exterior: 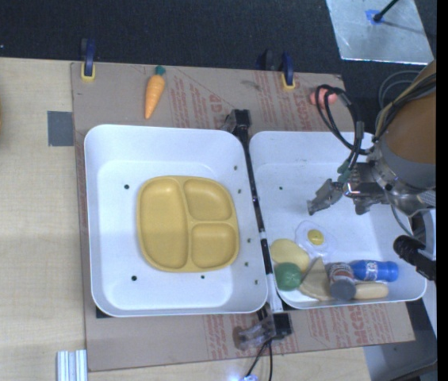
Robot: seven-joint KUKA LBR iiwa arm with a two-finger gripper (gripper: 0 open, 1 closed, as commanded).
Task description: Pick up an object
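Note:
My gripper [340, 206] hangs over the middle of the right bin [287, 153], open, with bare white floor showing between its two dark fingers and nothing held. Below it, along the bin's near edge, lies a cluster of toy items: a fried egg [315, 236], a pale yellow rounded piece [289, 252], a green ball [288, 275], a tan wedge [314, 282], a small bottle with a blue end [364, 273] and a beige stick [369, 292]. The egg is the closest to the gripper, a little below and to its left.
The left bin [105, 213] holds a yellow sectioned plate [188, 222]. A toy carrot [154, 92] lies on the cardboard beyond the bins. A dark divider [252, 201] runs between the bins. Cables [338, 125] trail from the wrist over the right bin's far corner.

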